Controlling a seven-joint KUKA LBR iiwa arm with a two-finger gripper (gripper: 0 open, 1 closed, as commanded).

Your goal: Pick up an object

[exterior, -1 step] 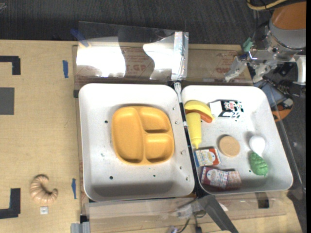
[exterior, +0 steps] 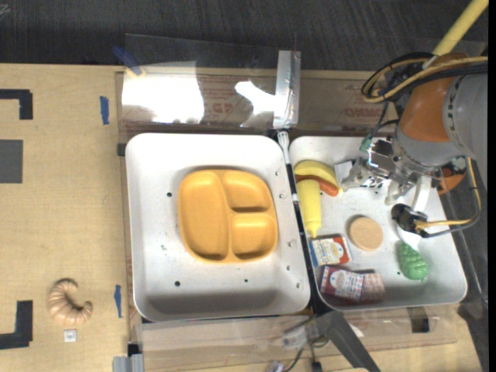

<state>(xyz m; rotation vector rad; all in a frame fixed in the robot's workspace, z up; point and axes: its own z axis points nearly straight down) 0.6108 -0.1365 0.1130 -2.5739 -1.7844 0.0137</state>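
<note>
The right bin [exterior: 446,284] holds several items. A banana [exterior: 316,170] lies at its upper left, with a yellow squeeze bottle [exterior: 311,204] just below along the left wall. A tan round disc [exterior: 366,233] sits mid-bin and a green lumpy toy [exterior: 413,262] lies to its right. Below are a small red-and-white carton [exterior: 331,250] and a dark packet [exterior: 353,284] near the front wall. My gripper [exterior: 370,174] hangs low over the bin's upper part, just right of the banana and above the disc. Nothing shows between its metal parts.
The left bin [exterior: 146,208] carries a yellow divided plate [exterior: 227,212]. A croissant-shaped toy [exterior: 68,301] lies on the bench at far left. Cables loop off my wrist over the right bin's right side. A clear plastic panel stands behind the bins.
</note>
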